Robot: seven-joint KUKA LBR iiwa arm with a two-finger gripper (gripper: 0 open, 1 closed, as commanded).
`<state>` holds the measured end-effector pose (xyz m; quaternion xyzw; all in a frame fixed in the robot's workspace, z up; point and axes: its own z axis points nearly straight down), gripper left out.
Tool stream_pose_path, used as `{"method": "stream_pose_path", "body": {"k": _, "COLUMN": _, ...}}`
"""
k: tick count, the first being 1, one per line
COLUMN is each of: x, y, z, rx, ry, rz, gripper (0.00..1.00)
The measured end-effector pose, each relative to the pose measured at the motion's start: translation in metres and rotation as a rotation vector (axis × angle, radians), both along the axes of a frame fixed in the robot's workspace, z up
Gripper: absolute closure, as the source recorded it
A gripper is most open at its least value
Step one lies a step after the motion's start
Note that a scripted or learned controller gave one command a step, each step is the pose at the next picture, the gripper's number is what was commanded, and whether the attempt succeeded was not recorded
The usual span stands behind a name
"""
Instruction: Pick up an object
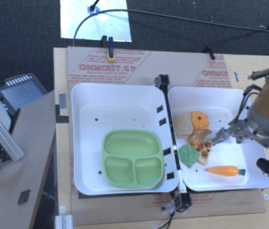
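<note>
The right bin (206, 91) holds several toy foods. They are a pale bread slice (182, 123), an orange pumpkin (199, 120), a brown pastry-like piece (197, 138), a green leafy piece (188, 155), a pizza slice (204, 152) and a carrot (224, 171) near the front wall. My gripper (219, 136) reaches in from the right and hangs low over this bin. It sits just right of the brown piece and the pizza slice. Nothing shows held in it.
The left bin (118, 88) holds a green divided plate (133, 157) at its front. A black divider (165, 118) runs between the bins. The arm's wrist (268, 111) covers the right bin's right side. A grey device (17, 92) stands off the bench at left.
</note>
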<state>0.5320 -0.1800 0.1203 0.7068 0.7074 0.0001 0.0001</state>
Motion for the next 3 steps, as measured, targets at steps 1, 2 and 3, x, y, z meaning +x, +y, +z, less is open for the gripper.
{"method": "stream_pose_path", "body": {"k": 1, "x": 0.001, "y": 0.0, "z": 0.011, "rx": -0.001, "ry": -0.003, "rz": 0.0, "gripper": 1.0}}
{"method": "stream_pose_path", "body": {"k": 2, "x": 0.0, "y": 0.002, "z": 0.073, "rx": -0.001, "ry": -0.003, "rz": 0.003, "gripper": 1.0}}
{"method": "stream_pose_path", "body": {"k": 3, "x": 0.001, "y": 0.002, "z": 0.104, "rx": -0.001, "ry": -0.003, "rz": 0.003, "gripper": 1.0}}
